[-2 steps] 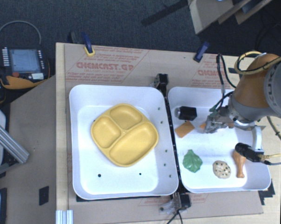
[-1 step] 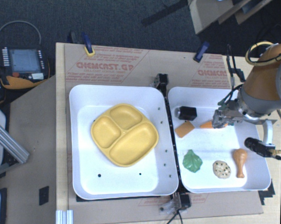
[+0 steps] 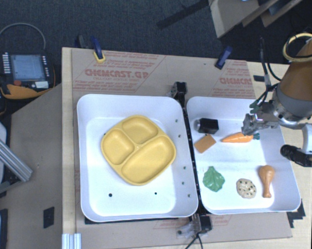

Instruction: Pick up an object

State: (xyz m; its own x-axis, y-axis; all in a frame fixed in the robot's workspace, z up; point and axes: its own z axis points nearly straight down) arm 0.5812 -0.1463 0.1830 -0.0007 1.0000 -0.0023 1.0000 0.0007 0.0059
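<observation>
On the bench: board printed "CHEMCAST GP" in red, twice.
Right bin: carrot, black block, tan piece, green leaf, cookie, drumstick.
Carrot: far part of right bin; long axis left-right, tip left.
Gripper: at carrot's right end; finger state unclear.
Left bin: yellow divided plate.
</observation>
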